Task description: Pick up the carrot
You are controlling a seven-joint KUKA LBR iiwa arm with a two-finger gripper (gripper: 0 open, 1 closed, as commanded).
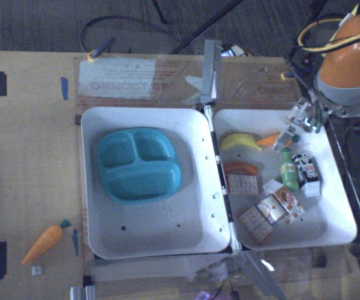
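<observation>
A small orange carrot lies in the right bin, near its back wall and just right of a yellow banana. My gripper hangs at the carrot's right end, reaching down from the grey and orange arm at the bin's back right corner. Its tip looks very close to the carrot's end, and whether it touches is unclear. A second, larger toy carrot with a green top lies on the bench outside the bins, at the front left.
Crowding the right bin are a red sausage, a green bottle, a cow-patterned carton and several small boxes. A teal divided plate sits in the left bin. A metal divider separates the bins.
</observation>
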